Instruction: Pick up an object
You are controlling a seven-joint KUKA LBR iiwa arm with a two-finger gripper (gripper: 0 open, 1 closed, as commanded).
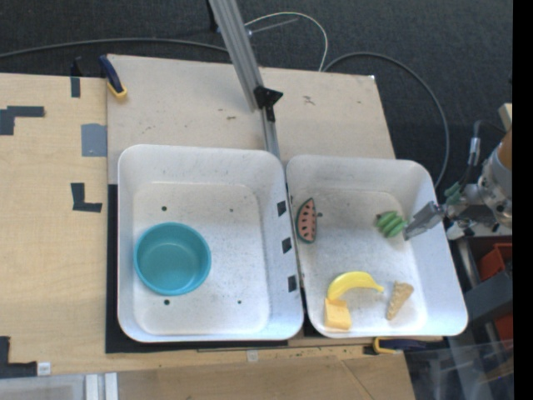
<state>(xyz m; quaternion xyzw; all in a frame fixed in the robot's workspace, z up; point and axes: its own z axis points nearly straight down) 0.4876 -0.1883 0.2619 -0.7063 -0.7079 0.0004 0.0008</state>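
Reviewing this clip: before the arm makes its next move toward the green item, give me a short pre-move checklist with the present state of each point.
1. Target in view: the green object lies in the right bin, near its right wall. Ok.
2. End effector near target: it sits right beside the green object, at its right side. Ok.
3. Object between the fingers: the view is too small to show it. Cannot tell.
4. Neighbours clear of the approach: watermelon slice, banana, yellow block and tan piece all lie apart from the target. Ok.
5. Left bin uninvolved: it holds the blue bowl, far from the end effector. Ok.
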